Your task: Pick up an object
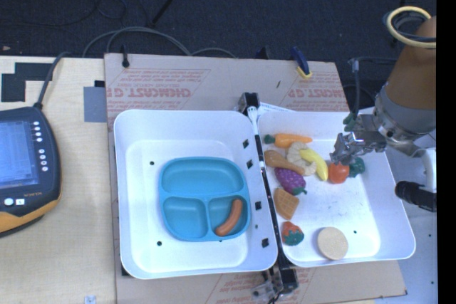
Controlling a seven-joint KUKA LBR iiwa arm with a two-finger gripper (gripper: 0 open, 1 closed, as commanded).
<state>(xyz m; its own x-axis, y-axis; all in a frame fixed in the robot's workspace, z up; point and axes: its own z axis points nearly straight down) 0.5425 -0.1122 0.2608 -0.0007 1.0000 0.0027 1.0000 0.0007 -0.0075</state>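
Tomato (338,173), red with a green top, lies in the right bin (399,238) just below the gripper (345,151), which hangs over that bin's upper right part on the grey arm (410,92); whether the tool touches the tomato, and whether it is released or clenched, cannot be told at this slant. Left of the tomato, touching or nearly so, is a banana (315,161), with a carrot (292,139) above the banana and a brown roll (283,161) further left. Lower left of the tomato are purple grapes (291,180), then an orange wedge (286,203), then a strawberry (291,232). A tan round cookie (332,243) lies well below the tomato. Far left of the tomato, the left bin (135,153) bears a blue tray (192,185) with a sausage (229,217) in its lower right compartment.
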